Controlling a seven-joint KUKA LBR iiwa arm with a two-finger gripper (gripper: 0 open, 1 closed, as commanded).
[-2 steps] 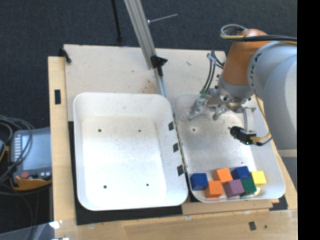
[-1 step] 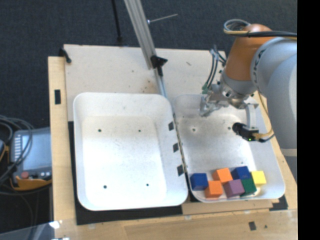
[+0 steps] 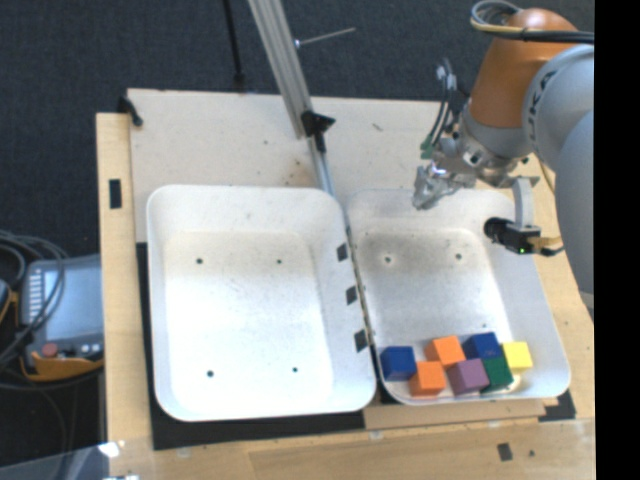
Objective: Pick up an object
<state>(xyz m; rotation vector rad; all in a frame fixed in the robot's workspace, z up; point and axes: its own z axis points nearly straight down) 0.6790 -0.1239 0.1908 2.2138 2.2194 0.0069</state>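
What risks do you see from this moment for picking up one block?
1. The blocks sit packed tightly together at the near edge of the right bin, so the fingers may find no gap to enter.
2. The gripper hangs at the bin's far rim, well apart from them; its descent could clip the rim.

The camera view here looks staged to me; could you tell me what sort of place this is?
Most likely a robotics lab bench set up for grasping trials. Two shallow white bins, the left bin and right bin, sit side by side, small coloured blocks lie in the right one, and the arm's tool hangs above it.
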